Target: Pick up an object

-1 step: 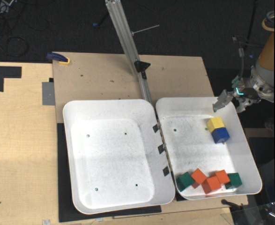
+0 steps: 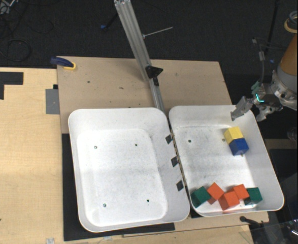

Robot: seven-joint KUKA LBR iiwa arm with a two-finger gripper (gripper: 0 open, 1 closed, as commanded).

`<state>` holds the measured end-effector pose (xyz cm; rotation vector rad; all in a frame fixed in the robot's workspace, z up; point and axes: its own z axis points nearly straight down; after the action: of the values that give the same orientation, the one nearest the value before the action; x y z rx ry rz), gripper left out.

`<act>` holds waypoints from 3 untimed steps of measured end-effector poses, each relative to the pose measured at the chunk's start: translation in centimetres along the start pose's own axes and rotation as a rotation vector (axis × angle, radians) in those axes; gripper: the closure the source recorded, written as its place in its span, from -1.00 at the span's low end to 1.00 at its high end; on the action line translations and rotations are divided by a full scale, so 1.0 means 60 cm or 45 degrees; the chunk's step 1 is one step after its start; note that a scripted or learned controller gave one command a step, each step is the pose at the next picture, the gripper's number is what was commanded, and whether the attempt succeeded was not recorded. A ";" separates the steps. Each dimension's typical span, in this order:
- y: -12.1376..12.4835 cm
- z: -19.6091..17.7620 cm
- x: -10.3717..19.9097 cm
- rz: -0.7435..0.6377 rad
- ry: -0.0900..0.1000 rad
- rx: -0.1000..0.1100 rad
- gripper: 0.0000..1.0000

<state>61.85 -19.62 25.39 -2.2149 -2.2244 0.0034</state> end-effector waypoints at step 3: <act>0.004 0.224 0.016 0.005 -0.007 -0.030 -1.00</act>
<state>62.07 -18.68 11.92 -2.2332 -2.2349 -0.0168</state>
